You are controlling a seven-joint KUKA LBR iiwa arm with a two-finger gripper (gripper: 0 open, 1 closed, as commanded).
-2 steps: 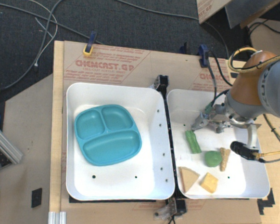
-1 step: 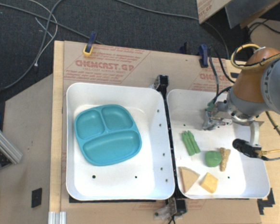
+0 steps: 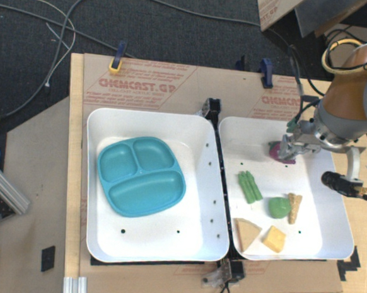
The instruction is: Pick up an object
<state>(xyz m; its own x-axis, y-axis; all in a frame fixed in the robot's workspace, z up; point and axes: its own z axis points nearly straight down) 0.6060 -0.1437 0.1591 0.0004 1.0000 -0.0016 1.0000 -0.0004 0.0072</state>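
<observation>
Purple object (image 3: pixel 277 150) low in far part of right bin (image 3: pixel 327 249), touching claw (image 3: pixel 288 151), not lifted. Claw state impossible to tell. Grasp unproven; lift left. Nearer from purple object: green stick (image 3: pixel 250 186), green ball (image 3: pixel 279 207), 2 wedges.

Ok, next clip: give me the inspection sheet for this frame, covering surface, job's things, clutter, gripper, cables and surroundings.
Surface: two shallow white bins, left bin and right bin, side by side on a brown cardboard sheet.
Job's things: in the right bin, a small purple object, green ridged piece, round green object, tan stick, tan wedge, yellow block.
Clutter: turquoise divided plate in the left bin.
Gripper: two-finger gripper low over the purple object; a hold cannot be confirmed.
Cables: grey cables on the dark floor.
Surroundings: blue clamps on the cardboard's far edge.
</observation>
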